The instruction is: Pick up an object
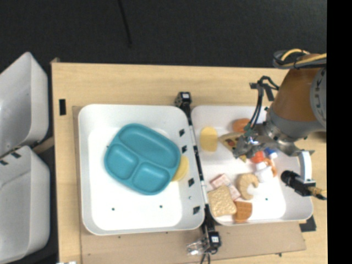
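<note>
My gripper (pixel 242 147) hangs low over the middle of the right bin (pixel 291 210). Directly at its tip lies a brownish flat piece (pixel 229 142); whether it is held is unclear. A yellow rounded item (pixel 208 138) sits just left of it, and an orange item (pixel 240 124) just behind. To the gripper's right is a small cluster of red, white and blue pieces (pixel 264 162). Nearer the front lie a tan curved pastry (pixel 248 183), a pink-and-white block (pixel 220 180), a speckled tan cracker (pixel 221 202) and an orange-brown chunk (pixel 243 210).
The left bin (pixel 96 213) holds a blue divided plate (pixel 142 158), with a yellow disc (pixel 182 169) poking out from under its right edge. The ridge between the bins (pixel 194 164) runs close to the yellow rounded item. The arm covers the right bin's far right corner.
</note>
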Available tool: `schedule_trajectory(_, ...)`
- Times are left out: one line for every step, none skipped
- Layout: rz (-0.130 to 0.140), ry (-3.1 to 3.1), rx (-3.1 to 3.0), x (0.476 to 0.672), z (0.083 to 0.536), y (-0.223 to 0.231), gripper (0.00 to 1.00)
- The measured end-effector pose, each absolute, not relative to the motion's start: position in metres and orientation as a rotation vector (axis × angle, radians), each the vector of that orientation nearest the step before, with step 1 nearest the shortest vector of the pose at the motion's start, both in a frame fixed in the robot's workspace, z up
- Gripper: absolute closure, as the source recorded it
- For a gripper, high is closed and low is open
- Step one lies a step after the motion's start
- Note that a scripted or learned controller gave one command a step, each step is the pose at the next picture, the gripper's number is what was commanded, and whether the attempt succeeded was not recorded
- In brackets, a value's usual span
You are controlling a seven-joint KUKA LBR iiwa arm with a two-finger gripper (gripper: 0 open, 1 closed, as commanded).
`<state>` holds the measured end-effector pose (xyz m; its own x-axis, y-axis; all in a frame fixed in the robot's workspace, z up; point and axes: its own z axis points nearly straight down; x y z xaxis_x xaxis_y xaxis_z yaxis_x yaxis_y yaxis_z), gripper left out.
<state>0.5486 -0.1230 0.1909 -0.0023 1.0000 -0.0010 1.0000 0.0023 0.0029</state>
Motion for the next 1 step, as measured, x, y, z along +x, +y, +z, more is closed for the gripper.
schedule_trajectory(0.003, 2.221, 2.215, 0.5506, 0.2429, -0.1245, 1.00)
